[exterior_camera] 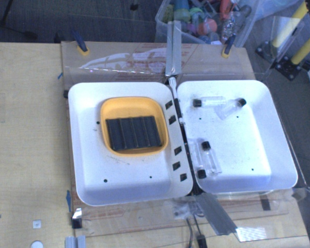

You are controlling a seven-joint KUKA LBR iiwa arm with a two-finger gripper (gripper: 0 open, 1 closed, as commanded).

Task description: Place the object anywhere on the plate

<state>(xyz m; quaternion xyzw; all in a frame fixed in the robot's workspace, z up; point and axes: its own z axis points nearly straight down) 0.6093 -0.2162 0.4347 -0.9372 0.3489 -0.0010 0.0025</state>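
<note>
A dark grey, ribbed rectangular block [133, 133] is seen lying flat inside a shallow yellow-orange plate with rounded corners [107, 110], which rests in the left white bin [85, 169] on the bench. The block is already carried by the plate, so the task is judged to be as good as done from how things lie.

In the right white bin [263, 138] two clear plastic vials with black caps are scattered: one at the far side [217, 103], one nearer and close to the divider [205, 157].

The block is judged to be light and probably somewhat yielding, perhaps foam or rubber, though the material cannot be told for certain at this distance. Its ribbed top should give fair friction. If it had to be taken up again, it would best be pinched across its short width, near the middle, with the fingers set along the grooves.

No relation between the block and the pincer can be stated from this view, and whether the pincer is spread or pressed together cannot be told.
</note>
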